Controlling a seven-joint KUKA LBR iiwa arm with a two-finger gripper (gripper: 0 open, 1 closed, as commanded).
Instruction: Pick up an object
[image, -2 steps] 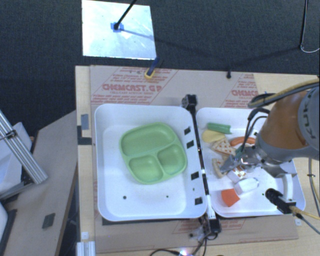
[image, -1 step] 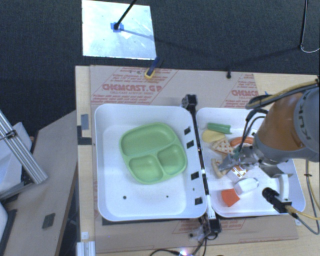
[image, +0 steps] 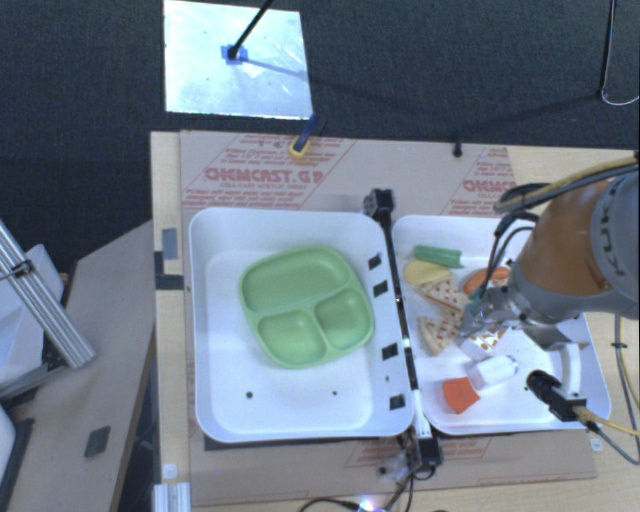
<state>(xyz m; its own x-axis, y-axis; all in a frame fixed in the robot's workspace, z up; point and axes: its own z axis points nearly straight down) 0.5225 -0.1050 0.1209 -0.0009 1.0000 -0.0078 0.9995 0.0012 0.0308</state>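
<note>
Objects for picking lay crowded in the right bin (image: 598, 395), and that crowding explained most of the arrangement. Largest on the bench, the left bin (image: 215, 400) carried a green divided plate (image: 304, 305) near its middle, tilted a little off square with the walls; it looked like the place meant to receive things, which would be why it sat alone with bare floor all round it. The right bin held everything loose, so the arm (image: 570, 245) had reached in over that bin's right wall, its orange band bent down above the heap.

Among the loose things, two tan wedge-shaped pieces (image: 437, 312) lay against the bin's left wall, one above the other. A yellow piece (image: 425, 272) sat just beyond them toward the far wall, touching a green stick (image: 437, 256) that lay along that far side. An orange-red piece (image: 487, 279) peeked out beside the arm, partly hidden. Toward the near wall rested an orange block (image: 460, 395), with a small white piece (image: 492, 373) just beside it.

The gripper (image: 482, 328) hung low over the middle of the bin, between the wedges and the white piece. Whether its claw was spread or clenched I could not tell; its tips blurred into something pale and shiny beneath them. Judging by that position, the program was trying for a piece in the centre.
</note>
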